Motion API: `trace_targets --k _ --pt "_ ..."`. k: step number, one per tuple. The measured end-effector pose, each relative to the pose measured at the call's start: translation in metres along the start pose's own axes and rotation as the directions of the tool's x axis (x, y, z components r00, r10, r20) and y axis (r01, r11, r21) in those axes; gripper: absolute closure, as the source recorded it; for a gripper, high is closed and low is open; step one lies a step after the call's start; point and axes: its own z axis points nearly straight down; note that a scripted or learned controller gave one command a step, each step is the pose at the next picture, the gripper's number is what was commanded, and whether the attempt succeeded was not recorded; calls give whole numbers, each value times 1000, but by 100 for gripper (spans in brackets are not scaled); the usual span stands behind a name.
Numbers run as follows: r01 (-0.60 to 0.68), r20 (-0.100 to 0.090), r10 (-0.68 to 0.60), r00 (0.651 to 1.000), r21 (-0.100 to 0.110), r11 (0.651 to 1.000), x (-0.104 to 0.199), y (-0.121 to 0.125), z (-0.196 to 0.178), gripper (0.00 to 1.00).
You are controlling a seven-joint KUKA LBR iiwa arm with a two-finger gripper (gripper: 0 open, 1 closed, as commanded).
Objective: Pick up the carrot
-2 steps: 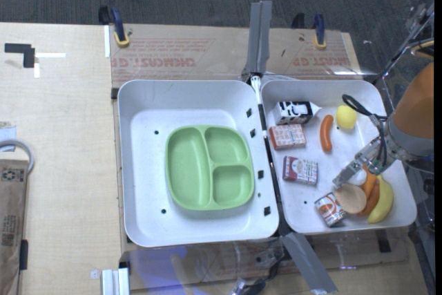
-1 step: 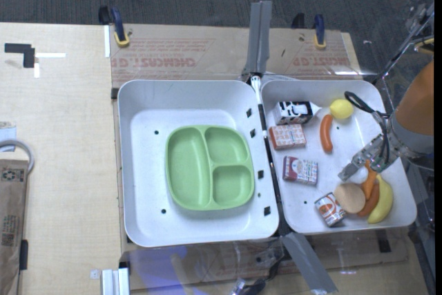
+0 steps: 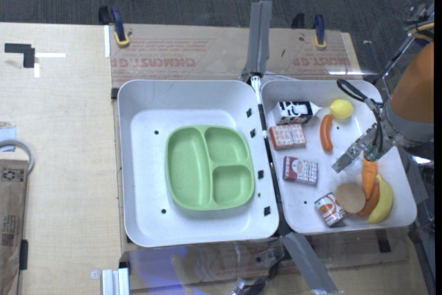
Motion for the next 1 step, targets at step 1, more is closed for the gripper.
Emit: trace_targets --k 1 --pt "104 1 -104 995 0 995 -28 -8 -30 100"
